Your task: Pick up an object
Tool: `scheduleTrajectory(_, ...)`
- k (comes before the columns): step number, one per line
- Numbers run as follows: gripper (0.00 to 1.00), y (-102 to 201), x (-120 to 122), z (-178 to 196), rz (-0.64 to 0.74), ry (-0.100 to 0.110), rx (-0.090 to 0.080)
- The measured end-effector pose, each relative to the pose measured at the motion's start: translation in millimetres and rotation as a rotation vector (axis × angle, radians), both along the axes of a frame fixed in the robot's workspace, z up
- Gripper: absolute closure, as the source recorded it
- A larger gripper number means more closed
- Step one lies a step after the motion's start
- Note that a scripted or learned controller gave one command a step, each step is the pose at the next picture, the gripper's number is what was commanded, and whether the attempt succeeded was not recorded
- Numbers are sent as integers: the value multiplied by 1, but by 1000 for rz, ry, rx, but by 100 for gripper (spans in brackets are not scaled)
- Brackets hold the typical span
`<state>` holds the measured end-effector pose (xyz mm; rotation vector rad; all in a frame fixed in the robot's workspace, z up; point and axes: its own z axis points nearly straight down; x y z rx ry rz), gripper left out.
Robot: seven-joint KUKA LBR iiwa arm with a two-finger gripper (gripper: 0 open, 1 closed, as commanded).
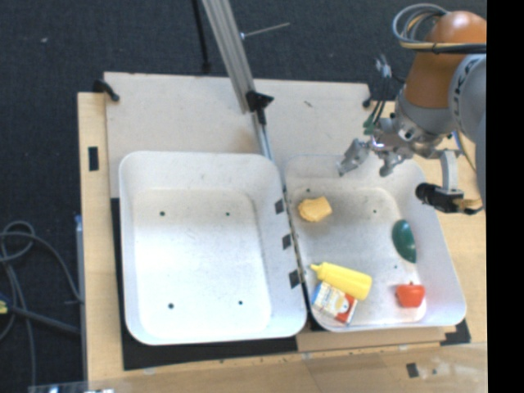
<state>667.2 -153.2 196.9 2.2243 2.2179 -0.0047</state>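
Dark, coarse carpet surrounds a pale wooden bench (98, 219), whose top carries a speckled beige board and two shallow white bins with rounded corners. A ribbed metal post (233, 51) slants down from the top edge to the gap between the bins.

In the left bin (139, 178) the floor is smooth plastic, faintly speckled, with a few small dark dots. On the right bin (446, 289) floor lie five things — a lumpy yellow piece (314, 210) near the upper left, a glossy dark green oval (404, 240) by the right wall, a yellow bottle (341, 277) lying on its side, a small printed box (333, 303) touching the bottle from below, and a small red object (410, 295) near the lower right corner.

Above the far rim of the right bin the gripper (370, 160) hangs on the grey arm with its orange band (434, 76). Its two grey fingers stand spread apart with nothing between them — touching no object. The yellow piece lies nearest, below and to the left of the fingers; the green oval lies below and to the right; the bottle, box and red object are well apart from it, toward the near wall.
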Motion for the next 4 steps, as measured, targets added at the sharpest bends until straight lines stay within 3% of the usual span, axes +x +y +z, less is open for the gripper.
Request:
scheduleTrajectory(1,0,-10,0,-46,-1,1,0)
scheduleTrajectory(2,100,-11,2,-31,-2,-8,-2)
scheduleTrajectory(3,100,-18,-2,18,1,-8,0)
scheduleTrajectory(4,100,-19,-1,29,3,-5,1)
